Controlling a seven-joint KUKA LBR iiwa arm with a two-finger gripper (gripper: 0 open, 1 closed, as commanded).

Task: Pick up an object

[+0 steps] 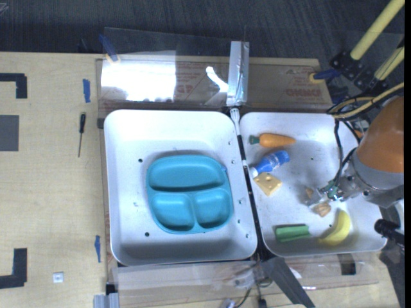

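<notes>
White plastic makes up 2 shallow bins on the counter (45, 172): the left bin (122, 133) carries a blue divided tray (188, 192), and the right bin (302, 124) carries the loose things. The arm (384, 147) reaches over the right bin, and its tool (326, 196) sits low near the middle of that bin; I cannot tell how the tool stands.

By my reading, the approach step is in hand, with nothing lifted yet. Just beside the tool lies a small brown piece (322, 208), and a banana (338, 228) and green block (291, 232) lie near the front wall. The next move calls for settling squarely over 1 item. A carrot (275, 140), blue bottle (270, 163) and cheese wedge (268, 184) lie well apart, leaving open floor mid-bin.
</notes>
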